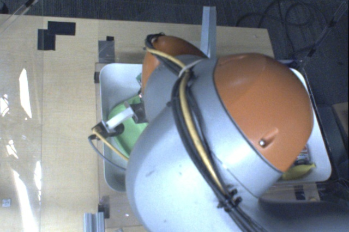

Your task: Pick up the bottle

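Observation:
My arm (pixel 218 133) covers most of both bins, its grey body and orange dome reaching over the left bin (pixel 109 81). Under its wrist a light green object (pixel 128 130) lies in the left bin, mostly hidden; I cannot tell if it is the bottle. A small white and grey part (pixel 122 119) of the wrist hardware sits just over the green object. The gripper itself is hidden beneath the arm.
The right bin's rim (pixel 322 163) shows at the right, with a yellow item (pixel 299 171) by the arm's edge. A grey upright post (pixel 208 29) stands behind the bins. Black cables (pixel 101 135) loop at the left bin's wall. Wooden bench (pixel 49 116) lies left.

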{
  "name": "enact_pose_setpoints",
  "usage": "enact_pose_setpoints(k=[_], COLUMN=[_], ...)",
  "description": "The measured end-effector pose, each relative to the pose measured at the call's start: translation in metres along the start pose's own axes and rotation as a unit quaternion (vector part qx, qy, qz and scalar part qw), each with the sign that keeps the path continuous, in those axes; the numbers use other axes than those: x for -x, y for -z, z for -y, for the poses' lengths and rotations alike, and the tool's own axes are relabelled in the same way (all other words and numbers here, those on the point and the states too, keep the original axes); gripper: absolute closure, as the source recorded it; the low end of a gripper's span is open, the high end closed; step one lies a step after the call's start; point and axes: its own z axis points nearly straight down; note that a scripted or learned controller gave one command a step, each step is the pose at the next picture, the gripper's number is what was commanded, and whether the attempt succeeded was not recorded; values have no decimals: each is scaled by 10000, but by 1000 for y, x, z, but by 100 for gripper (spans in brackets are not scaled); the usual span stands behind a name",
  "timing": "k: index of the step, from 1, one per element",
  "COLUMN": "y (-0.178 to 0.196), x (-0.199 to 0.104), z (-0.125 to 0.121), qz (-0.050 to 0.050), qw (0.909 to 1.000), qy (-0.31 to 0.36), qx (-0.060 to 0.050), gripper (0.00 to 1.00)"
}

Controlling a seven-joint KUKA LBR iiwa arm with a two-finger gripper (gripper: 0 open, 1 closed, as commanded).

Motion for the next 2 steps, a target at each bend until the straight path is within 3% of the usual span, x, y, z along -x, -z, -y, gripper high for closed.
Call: enact_pose_setpoints(k=[1,2], y=[63,166], x=[21,-32], z=[-40,-11], qz=[97,87], qw=[9937,9944], qy=[-1113,-1055], qx=[-66,-65], gripper=[0,0])
